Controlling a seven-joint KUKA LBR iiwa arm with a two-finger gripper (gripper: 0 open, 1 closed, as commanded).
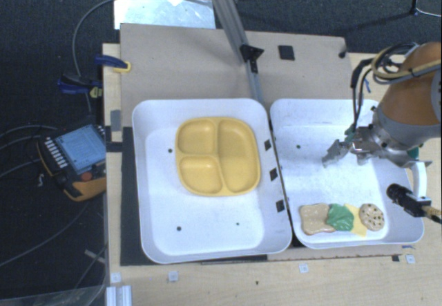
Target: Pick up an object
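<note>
Gripper (336, 153) hangs over mid right bin (304, 118); finger spread cannot be told. Bare white floor around it. Toast (315, 219), green leaf (340, 216), cheese slice (358, 226) and cookie (371, 215) crowd the near rim. Left bin (159, 228): yellow divided plate (217, 156), open floor beneath.

Yellow plate (218, 156); white bins (155, 228); green toy leaf (340, 216).
</note>
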